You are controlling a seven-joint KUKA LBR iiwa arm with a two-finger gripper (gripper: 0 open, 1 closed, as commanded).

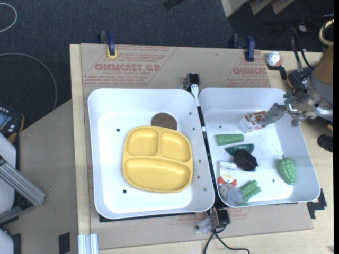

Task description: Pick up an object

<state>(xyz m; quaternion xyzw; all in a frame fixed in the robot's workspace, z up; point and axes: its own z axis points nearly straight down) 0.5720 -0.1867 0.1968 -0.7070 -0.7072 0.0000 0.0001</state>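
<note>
My jaws (275,111) hang over the upper right part of the right bin (302,142), reaching in from the right edge, and they point leftward toward a small white and red packet (253,120) that lies in the upper middle of that bin. The tip of my jaws looks to be touching or just beside the packet's right end, though the view is too coarse there for me to be sure, and I cannot tell whether they are released or clenched. I judge the packet the nearest thing to pick: it sits immediately left of me, its long axis running roughly left to right, in line with my reach. Below it lies a green cylinder (229,139), also long from left to right, and below that a dark lump (244,159) beside a teal piece. A bunch of green grapes (287,170) rests near the bin's right wall, below me and well apart from the packet. Along the bin's lower edge sit a small white carton (227,169), a grey disc (232,194) and a green pod (250,189). The left bin (100,142) holds a yellow divided plate (158,159) with a brown disc (163,120) just above it, far from my reach across the rim between the bins, on the desk (79,115)
</note>
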